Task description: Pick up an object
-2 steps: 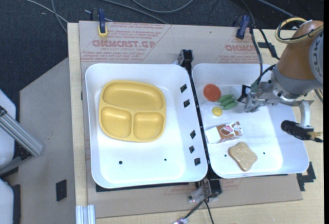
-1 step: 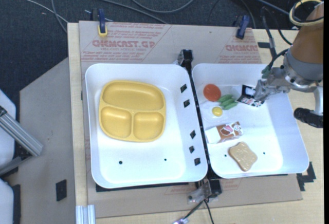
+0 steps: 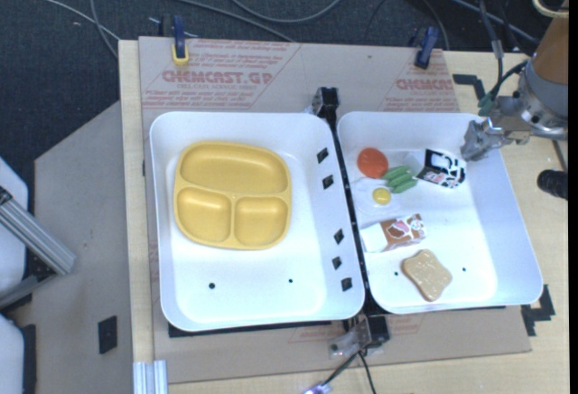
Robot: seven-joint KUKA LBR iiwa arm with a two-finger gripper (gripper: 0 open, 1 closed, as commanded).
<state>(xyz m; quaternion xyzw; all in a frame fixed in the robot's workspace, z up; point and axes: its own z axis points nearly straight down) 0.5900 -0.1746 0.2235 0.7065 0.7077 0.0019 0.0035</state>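
Note:
The right bin (image 3: pixel 506 229) holds several small items: a red-orange tomato (image 3: pixel 371 161), a green pod (image 3: pixel 399 177), a small yellow ball (image 3: pixel 382 196), a black-and-white cow-patterned toy (image 3: pixel 443 169), a brown-and-white wrapped snack (image 3: pixel 402 230) and a slice of toast (image 3: pixel 426 275). My gripper (image 3: pixel 477 143) hangs over the bin's upper right part, just right of the cow-patterned toy and slightly above it. Nothing shows in its grasp.
The left bin (image 3: pixel 172 248) carries a yellow divided plate (image 3: pixel 233 194). A black divider with clips (image 3: pixel 338 202) runs between the bins. Blue clamps (image 3: pixel 179 38) (image 3: pixel 424 46) hold the cardboard base at the back. Cables trail across the dark floor behind.

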